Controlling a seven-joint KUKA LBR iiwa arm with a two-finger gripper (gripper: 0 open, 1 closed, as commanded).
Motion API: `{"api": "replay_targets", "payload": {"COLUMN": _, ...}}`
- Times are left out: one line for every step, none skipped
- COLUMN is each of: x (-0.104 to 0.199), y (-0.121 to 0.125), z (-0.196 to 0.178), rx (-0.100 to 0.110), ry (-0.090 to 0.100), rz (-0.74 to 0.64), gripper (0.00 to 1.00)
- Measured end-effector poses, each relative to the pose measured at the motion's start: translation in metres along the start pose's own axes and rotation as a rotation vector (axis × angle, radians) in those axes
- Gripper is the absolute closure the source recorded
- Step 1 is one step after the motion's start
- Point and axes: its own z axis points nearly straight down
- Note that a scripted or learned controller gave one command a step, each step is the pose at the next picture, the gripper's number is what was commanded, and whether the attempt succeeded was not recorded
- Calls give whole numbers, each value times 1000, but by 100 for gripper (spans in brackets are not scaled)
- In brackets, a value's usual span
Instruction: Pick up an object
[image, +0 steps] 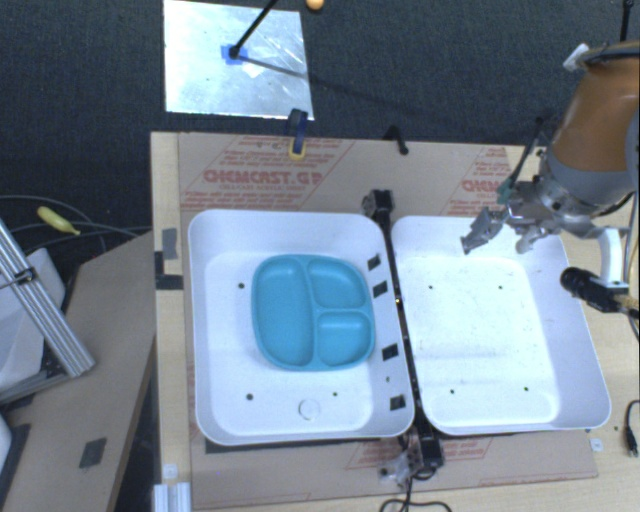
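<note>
A blue divided plate (308, 310) lies flat in the middle of the left white bin (225, 400). A small pale round thing (308, 408) sits near that bin's front edge. My gripper (497, 240) hangs over the far edge of the right white bin (570, 400), well to the right of the plate. Its two fingers (476, 233) are spread apart, open, with nothing between them.
Black clips (383, 290) line the seam between the two bins. Both bins rest on a cardboard sheet (270, 170). A shiny foil sheet (235, 60) lies beyond it, and an aluminium frame (35, 310) stands at the left.
</note>
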Motion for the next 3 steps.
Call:
{"api": "replay_targets", "payload": {"x": -32, "y": -52, "z": 148, "rx": 17, "ry": 2, "rz": 6, "gripper": 0}}
{"api": "replay_targets", "payload": {"x": -69, "y": -79, "z": 163, "rx": 4, "ry": -1, "rz": 6, "gripper": 0}}
{"api": "replay_targets", "payload": {"x": -101, "y": -121, "z": 162, "rx": 3, "ry": -2, "rz": 6, "gripper": 0}}
